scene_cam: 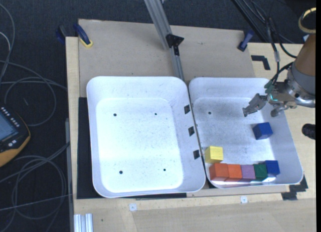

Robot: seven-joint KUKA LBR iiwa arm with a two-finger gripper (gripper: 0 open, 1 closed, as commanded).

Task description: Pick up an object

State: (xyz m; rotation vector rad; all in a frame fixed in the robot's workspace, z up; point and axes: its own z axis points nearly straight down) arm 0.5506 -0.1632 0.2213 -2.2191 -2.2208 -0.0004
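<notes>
Camera view | gripper (265, 106) is hovering spread, pinching nothing, just above-left of blue cube (262, 130) in right bin (220, 88) | risk: descent offset is letting fingers nudge cube aside, closing on nothing

two bins side by side on bench (150, 50); cubes in right bin (241, 88): row (243, 171) along front wall, one (262, 130) behind, gripper (265, 104) above.

Blue cube (262, 130) flat, mid right bin (225, 91)
</notes>
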